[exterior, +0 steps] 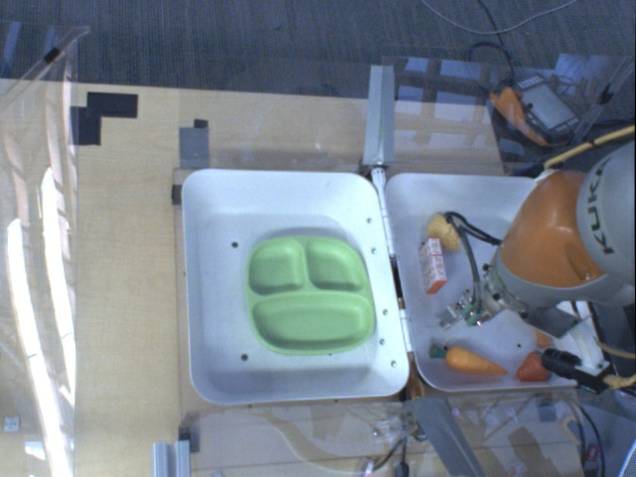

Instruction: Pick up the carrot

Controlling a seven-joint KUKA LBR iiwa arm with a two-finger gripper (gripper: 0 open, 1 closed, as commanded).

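Camera view puts the carrot (473,362) flat near the right bin's (417,266) front wall, long axis running 9 to 3 o'clock, just toward 6 o'clock from the gripper (465,312), whose closure cannot be told.

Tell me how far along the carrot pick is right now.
Done: the arm has reached into the right bin. In hand: nothing; the tool hangs above and just left of the carrot, which lies flat on the bin floor near the front edge. Left: descend over the carrot, grip it, lift.
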